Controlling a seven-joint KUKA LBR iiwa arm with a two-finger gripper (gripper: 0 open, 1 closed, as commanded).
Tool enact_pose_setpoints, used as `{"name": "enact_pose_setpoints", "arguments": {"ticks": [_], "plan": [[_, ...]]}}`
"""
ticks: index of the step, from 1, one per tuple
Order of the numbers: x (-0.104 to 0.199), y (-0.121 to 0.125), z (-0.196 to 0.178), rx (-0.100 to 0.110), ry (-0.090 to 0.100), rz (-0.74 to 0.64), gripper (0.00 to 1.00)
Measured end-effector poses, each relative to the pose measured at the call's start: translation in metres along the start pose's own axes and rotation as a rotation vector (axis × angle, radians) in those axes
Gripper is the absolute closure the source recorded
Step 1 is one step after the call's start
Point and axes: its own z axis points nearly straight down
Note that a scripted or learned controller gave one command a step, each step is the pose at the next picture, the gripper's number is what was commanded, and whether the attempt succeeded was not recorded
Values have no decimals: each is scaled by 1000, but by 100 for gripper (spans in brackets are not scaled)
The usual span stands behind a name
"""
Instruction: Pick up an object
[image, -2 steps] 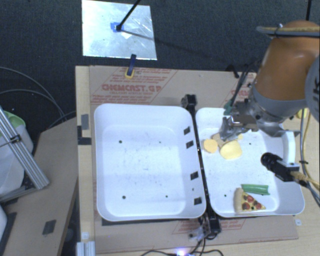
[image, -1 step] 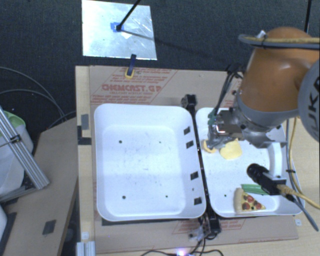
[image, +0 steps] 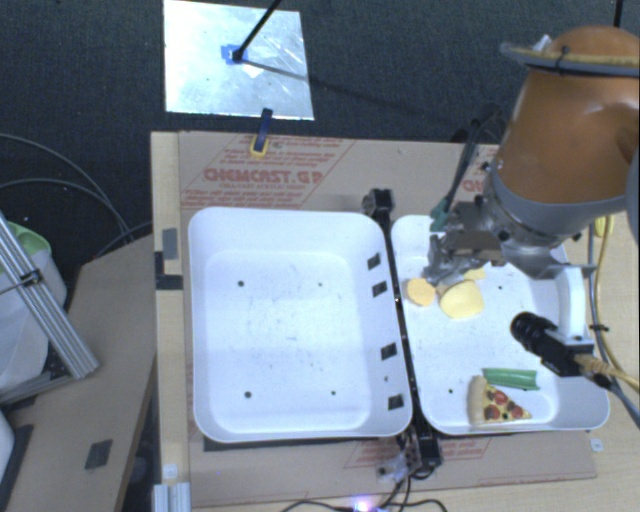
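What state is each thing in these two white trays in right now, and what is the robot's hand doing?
Left shallow white bin: sits flat on the bench.
Right shallow white bin: flat, beside the left one.
Two pale yellow rounded pieces: lying loose in the right bin, close together.
Toy pizza slice: lying flat near the front of the right bin.
Green pod-shaped piece: lying just behind the pizza slice.
Hand: low over the yellow pieces; grip unclear.

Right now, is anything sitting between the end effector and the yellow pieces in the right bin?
Nothing visible. The end effector hangs right above the yellow pieces; the pizza slice and green piece lie nearer the bin's front.
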Motion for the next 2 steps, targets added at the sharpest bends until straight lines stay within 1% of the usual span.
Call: {"name": "enact_pose_setpoints", "arguments": {"ticks": [1,2], "plan": [[-47,34,42,6,-3,8,100],[-2,-1,27,2,1,-4,100]]}}
